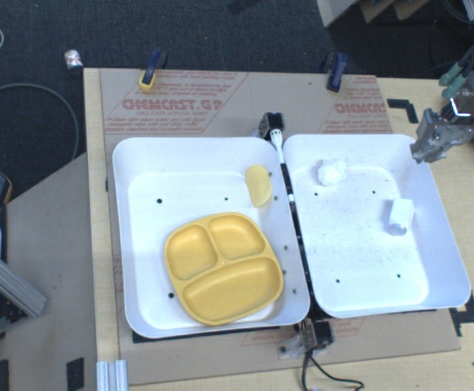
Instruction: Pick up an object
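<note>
The camera view looks down at a slant on the desk [221,96], where the pincer [427,149] hangs over the far right corner of the right bin [432,275], just at its rim. Whether it is wide or narrow I cannot tell (the tip is small and dark against the bin wall), and nothing shows between its tips.

Nearest the pincer, to its left and a little toward the camera, a crumpled white lump [330,172] lies on the right bin's floor. Below the pincer in the picture, nearer the camera and slightly left, a small white cylinder-like piece [399,215] lies on its side, apart from the lump and apart from the bin walls.

Well to the pincer's left, across the seam where the two bins meet, sits the left bin [139,186]. In it a pale yellow oval piece [259,185] lies near the seam, and beyond it, farther left and nearer the camera, a yellow three-compartment tray [223,267] rests flat, just beside the oval but apart from it.

Far to the left of the pincer along the desk's back edge are a yellow clamp [150,72] and a blue clamp [335,70].
</note>
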Controlling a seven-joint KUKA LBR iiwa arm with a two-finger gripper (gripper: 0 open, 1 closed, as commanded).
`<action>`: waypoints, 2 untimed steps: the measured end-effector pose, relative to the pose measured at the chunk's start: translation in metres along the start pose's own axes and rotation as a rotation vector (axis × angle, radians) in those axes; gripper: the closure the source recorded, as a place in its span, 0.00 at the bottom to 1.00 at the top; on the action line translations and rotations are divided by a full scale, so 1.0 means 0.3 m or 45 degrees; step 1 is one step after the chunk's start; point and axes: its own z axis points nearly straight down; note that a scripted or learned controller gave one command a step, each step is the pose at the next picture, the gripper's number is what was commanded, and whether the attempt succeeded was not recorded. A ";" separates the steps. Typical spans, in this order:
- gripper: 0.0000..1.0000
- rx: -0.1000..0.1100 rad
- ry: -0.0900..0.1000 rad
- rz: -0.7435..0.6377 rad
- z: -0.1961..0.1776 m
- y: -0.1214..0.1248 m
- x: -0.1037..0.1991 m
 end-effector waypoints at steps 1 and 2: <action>1.00 0.007 -0.001 0.004 0.341 0.005 -0.006; 1.00 -0.002 0.001 -0.008 0.395 0.008 0.231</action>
